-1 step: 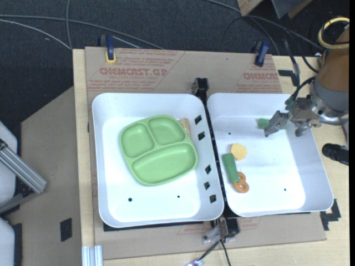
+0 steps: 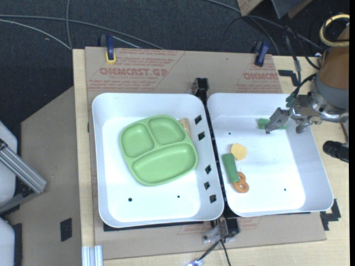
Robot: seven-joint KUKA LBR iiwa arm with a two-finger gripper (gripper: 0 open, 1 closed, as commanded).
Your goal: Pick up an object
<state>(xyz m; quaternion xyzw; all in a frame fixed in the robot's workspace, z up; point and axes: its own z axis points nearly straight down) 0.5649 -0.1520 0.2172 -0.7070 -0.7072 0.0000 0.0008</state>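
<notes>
My gripper (image 2: 286,126) hangs over the far part of the right bin (image 2: 310,176), reaching in from the right, and its two fingers stand apart, open. A small green block (image 2: 263,123) lies just left of the left fingertip (image 2: 272,126), beside it and not between the fingers. Nearer the front of the same bin lie a yellow piece (image 2: 238,151), a green bar (image 2: 229,168) and an orange ring-shaped piece (image 2: 241,185). These three sit close to the bin's left wall, well apart from the gripper.
The left bin (image 2: 111,204) holds a green divided plate (image 2: 159,149) with a small tan object (image 2: 184,127) at its far right edge. A black divider (image 2: 205,143) runs between the bins. Blue clamps (image 2: 110,47) (image 2: 260,53) hold the bench's back edge.
</notes>
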